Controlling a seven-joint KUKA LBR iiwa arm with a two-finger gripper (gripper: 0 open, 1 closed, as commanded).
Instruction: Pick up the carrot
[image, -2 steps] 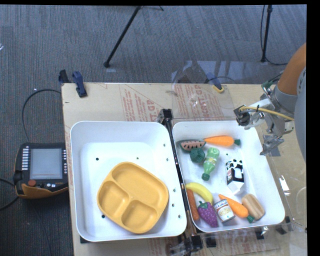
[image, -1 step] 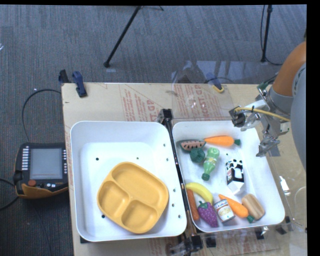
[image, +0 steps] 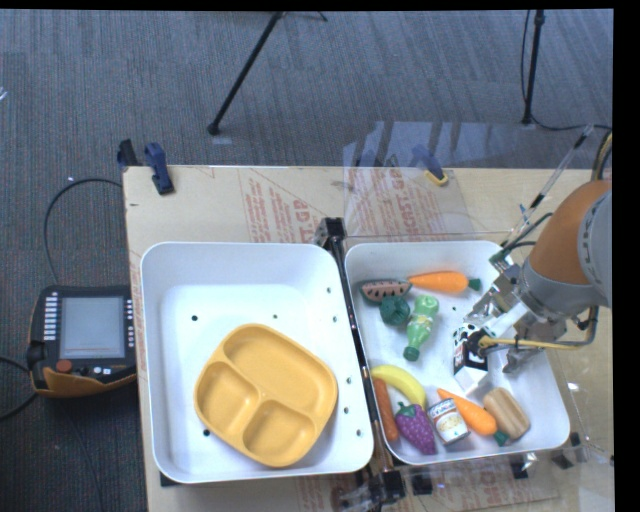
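Over in the right bin (image: 450, 258), the carrot (image: 437, 282) lies flat along the far wall, green top pointing toward the arm side, with a brown slice (image: 385, 290) just off its other end and the broccoli (image: 393, 311) and green bottle (image: 420, 326) just in front of it. The gripper (image: 487, 318) is over the right part of that bin, near the carrot's green end but a bit toward the front, and honestly I can't tell from this angle whether it's open or closed. Nothing looks grabbed yet, so I'd call this the approach step. If it were me, I'd slide over so the gripper is centred on the middle of the orange body, not the leafy tip, and turn the wrist so it closes across the short width. Coming straight down matters here, since the far wall is right behind it and the bottle is close on the near side, so a slanted descent could nudge either one. Heads up: there's a second orange piece (image: 468, 412) at the front, squeezed between the can (image: 449, 422) and the bun (image: 506, 412), which looks like another carrot. That one seems boxed in, so the far one is probably the easier pick.
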